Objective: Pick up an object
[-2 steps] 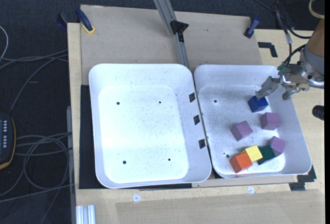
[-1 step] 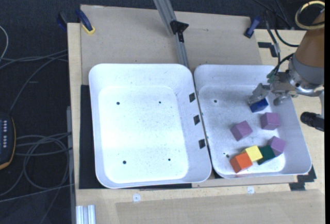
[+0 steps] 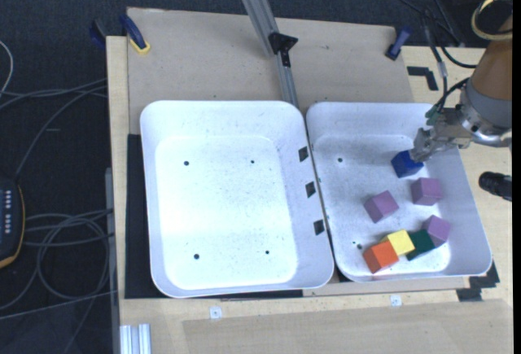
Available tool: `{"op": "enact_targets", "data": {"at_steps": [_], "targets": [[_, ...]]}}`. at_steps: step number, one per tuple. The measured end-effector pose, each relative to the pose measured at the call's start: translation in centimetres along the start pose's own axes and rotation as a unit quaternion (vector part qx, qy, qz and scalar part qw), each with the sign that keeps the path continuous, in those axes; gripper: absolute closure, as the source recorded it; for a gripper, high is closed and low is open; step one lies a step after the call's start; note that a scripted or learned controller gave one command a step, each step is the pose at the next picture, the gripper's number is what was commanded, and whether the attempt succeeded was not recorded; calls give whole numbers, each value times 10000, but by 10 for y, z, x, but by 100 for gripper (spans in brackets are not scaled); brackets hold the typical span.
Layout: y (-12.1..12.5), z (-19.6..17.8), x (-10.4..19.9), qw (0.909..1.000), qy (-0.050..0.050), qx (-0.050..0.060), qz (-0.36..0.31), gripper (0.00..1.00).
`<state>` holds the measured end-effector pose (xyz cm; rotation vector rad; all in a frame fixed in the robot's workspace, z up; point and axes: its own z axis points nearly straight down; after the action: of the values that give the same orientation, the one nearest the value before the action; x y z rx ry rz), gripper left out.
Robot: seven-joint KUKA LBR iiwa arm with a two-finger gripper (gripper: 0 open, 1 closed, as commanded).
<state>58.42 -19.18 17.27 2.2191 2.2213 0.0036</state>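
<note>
My gripper (image 3: 422, 149) reaches in from the right over the upper right part of the right bin (image 3: 326, 181). Its tip sits right at the upper right corner of a blue cube (image 3: 404, 164) that rests on the bin floor. Whether it touches the cube is unclear. Below lie three purple cubes (image 3: 380, 204) (image 3: 426, 190) (image 3: 438, 228). Along the bin's front edge an orange cube (image 3: 378, 256), a yellow cube (image 3: 400, 243) and a green cube (image 3: 421, 242) form a row, touching each other.
The left bin (image 3: 151, 181) stands beside the right one, joined by black clips (image 3: 310, 188). A grey metal pole (image 3: 259, 6) slants down to the back edge between the bins. Cables lie on the dark floor at left.
</note>
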Motion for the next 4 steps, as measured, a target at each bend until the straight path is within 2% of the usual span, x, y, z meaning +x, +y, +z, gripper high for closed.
{"op": "enact_targets", "data": {"at_steps": [1,2,4], "targets": [[1,-65,1,10000,-15,-31,-3,100],[3,-98,1,10000,-11,-16,-2,100],[14,-76,101,10000,10,23,-24,100]]}}
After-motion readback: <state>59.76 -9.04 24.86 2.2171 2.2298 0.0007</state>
